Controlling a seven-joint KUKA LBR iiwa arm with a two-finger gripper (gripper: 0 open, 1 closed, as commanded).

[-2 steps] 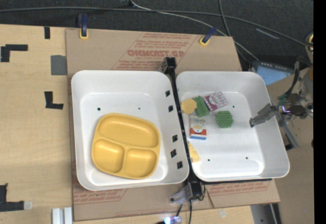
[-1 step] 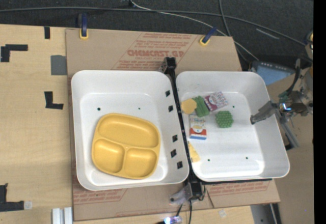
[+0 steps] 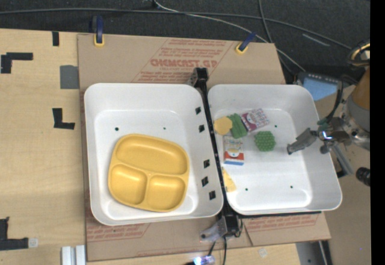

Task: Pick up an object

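Camera view has my claw (image 3: 299,144) hanging over the right bin (image 3: 301,194), near its right wall, with nothing between the fingers; how far they are spread I cannot tell at this size. My candidates sit in a cluster near the left wall: a green knobbly ball (image 3: 264,141) nearest me, a yellow round piece (image 3: 223,125) touching a green piece (image 3: 237,126), a pink packet (image 3: 255,118), and a small red and white carton (image 3: 234,155). I judge the ball the best choice, since it stands slightly apart; I should centre above it, descend straight, and close only once both fingers straddle it.
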